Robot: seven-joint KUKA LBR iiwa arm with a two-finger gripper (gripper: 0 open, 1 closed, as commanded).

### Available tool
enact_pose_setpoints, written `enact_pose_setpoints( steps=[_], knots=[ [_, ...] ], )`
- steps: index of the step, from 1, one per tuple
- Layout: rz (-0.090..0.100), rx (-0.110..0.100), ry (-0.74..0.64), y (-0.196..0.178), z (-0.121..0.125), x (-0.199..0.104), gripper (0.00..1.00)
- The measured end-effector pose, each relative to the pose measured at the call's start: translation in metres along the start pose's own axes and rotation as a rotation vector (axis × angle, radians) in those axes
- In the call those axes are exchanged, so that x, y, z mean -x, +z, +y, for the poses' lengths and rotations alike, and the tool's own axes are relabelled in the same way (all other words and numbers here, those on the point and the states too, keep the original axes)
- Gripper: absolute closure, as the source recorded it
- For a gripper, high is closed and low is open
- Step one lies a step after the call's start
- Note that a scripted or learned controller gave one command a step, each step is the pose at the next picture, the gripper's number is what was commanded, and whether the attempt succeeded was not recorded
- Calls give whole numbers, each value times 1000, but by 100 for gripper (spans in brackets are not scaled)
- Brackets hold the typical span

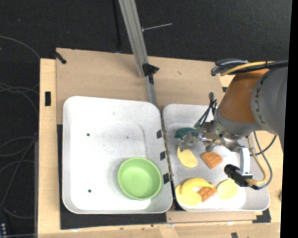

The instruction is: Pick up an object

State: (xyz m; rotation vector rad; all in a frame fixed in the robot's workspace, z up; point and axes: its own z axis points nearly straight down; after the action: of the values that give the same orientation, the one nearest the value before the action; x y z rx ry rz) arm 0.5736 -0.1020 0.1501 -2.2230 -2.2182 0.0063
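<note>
One green bowl [140, 177] is sitting nearest the camera, in the front right corner of the left bin [89, 113], close to that bin's front rim and to the wall it shares with its neighbour; the remainder of that bin's floor is lying open. The right bin [176, 112] is holding five small pieces: one pale yellow oval piece [188, 157], one orange waffle-like piece [211, 159], one yellow round piece [191, 189] with a smaller orange piece [205, 194] resting against it, and one pale yellow disc [227, 189] near the front rim. These pieces are crowding the front half, leaving little room between them. The gripper [189, 137] is hanging over the right bin just behind the oval piece, near the dividing wall; whether its jaws are apart or together cannot be told, and nothing is showing between them.
</note>
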Motion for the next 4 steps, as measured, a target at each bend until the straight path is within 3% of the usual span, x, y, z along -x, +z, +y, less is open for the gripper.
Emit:
enact_pose_setpoints(
  steps=[1,2,4],
  knots=[
    [0,2,-1,52,0,2,0],
    [2,8,4,38,1,1,100],
    [2,11,-6,-62,3,0,100]
  ],
)
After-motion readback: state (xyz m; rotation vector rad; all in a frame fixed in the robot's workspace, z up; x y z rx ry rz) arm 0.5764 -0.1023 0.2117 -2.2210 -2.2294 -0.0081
